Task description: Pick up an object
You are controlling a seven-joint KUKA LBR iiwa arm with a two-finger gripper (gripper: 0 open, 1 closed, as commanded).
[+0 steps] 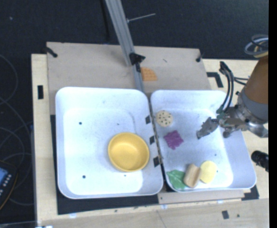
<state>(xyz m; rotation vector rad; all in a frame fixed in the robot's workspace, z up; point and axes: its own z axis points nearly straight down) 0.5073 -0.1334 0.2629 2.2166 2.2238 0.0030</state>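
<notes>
From my seat I see the pincer (207, 128) hanging over the middle of the right bin (238, 172), its dark fingers pointing left and down. Whether it is released or clenched I cannot tell; nothing shows between the fingers.

The nearest candidate is the purple piece (173, 139), lying on the bin floor just left of the pincer. It looks small, light and lumpy, likely soft or rubbery, so I judge a grip across its narrow middle would hold without slipping. Just above it sits a round speckled cookie-like disc (164, 118), flat and probably hard to get under. Along the near wall lie a yellow lemon-like toy (208, 171), a tan bread-like piece (191, 175) touching it, and a green leaf-like scrap (176, 177) tucked in the corner; crowded so, they would be awkward. The yellow bowl (128, 151) rests in the left bin (77, 141), stiff and smooth, best taken by its rim.

The arm (259, 87) comes in from the right, wrist bent downward over the bin.
</notes>
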